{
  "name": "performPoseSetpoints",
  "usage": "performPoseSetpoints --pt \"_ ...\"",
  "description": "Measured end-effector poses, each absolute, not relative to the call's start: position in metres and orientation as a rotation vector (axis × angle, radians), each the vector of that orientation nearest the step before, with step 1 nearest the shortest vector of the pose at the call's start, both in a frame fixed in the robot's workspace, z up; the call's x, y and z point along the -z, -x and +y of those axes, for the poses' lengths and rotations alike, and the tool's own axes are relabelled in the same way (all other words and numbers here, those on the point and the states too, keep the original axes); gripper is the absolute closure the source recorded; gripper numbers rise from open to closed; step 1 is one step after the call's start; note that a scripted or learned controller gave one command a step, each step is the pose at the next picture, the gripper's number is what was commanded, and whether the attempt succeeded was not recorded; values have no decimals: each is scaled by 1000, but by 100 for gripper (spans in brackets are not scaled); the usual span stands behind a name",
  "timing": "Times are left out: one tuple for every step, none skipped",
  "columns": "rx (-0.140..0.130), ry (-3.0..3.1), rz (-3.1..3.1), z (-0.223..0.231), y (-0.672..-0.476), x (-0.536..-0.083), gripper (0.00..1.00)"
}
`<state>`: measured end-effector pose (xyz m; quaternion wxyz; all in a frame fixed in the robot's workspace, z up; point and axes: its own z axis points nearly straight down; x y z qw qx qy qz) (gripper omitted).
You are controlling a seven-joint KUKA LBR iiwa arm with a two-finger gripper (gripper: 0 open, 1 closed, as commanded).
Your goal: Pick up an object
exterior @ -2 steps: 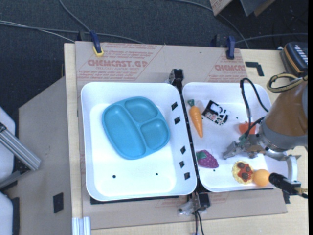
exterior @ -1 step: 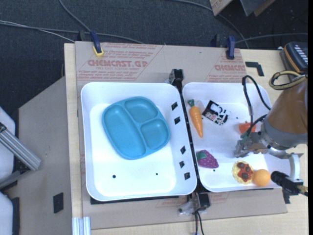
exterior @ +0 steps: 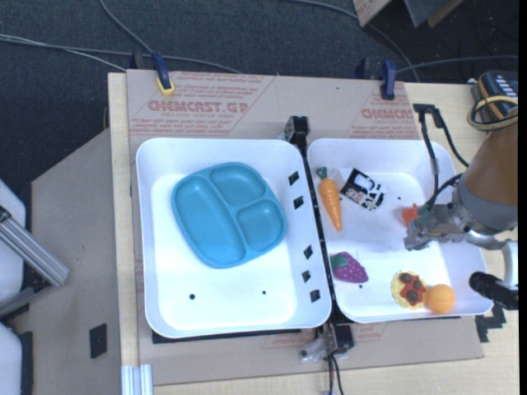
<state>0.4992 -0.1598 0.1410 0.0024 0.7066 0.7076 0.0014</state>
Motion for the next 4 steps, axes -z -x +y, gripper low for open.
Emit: performPoseSetpoints --pt "-5 -2215 2220 -150 -497 -194 100" --pt "-3 -2218 2221 -150 -498 -210 100" --pt "-3 -2216 2233 -87 -495 -215 100" --pt "-3 -2215 2230 -41 -503 -215 100"
